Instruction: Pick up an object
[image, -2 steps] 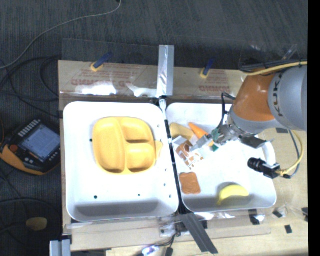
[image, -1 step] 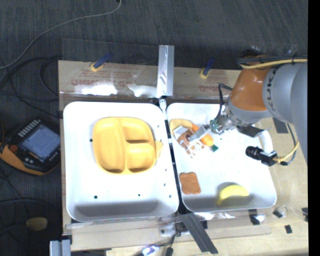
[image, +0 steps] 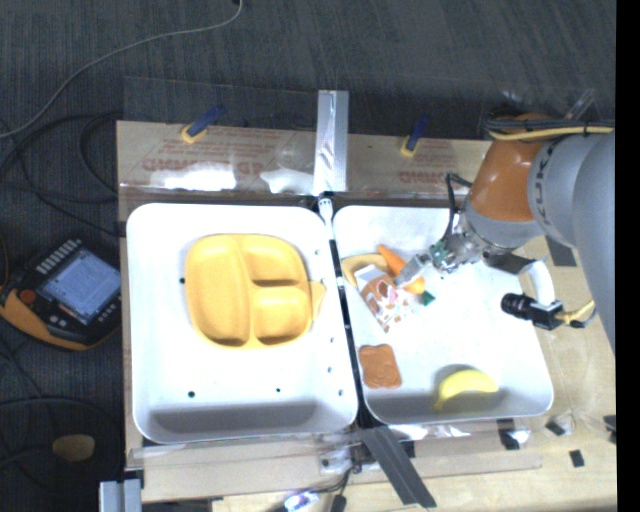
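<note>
White plastic, two shallow bins side by side, is what I have on my feed from above. The left bin (image: 160, 400) holds a yellow compartment tray (image: 248, 290), lying flat towards the bin's far half and close to the divider. The right bin (image: 520, 370) holds everything else. Near its far left corner I see a small cluster: a pale yellow curved piece (image: 360, 264) by the divider wall, an orange piece (image: 392, 260) just beside it, a printed packet (image: 385, 298) in front of both, and a green bit (image: 428, 296) at the packet's right edge. Nearer me, a brown block (image: 380, 365) lies alone by the divider, and a yellow rounded piece (image: 466, 385) rests against the bin's near wall, well apart from the cluster. The arm comes in from the right with its orange band over the bin's far right corner, and the gripper (image: 432, 262) is low at the cluster's right side, just beside the orange piece and above the green bit. From this angle I cannot tell whether it is spread or pressed together, and I see nothing pinched in it. On the floor to the left lies a handheld pendant (image: 70, 290).
</note>
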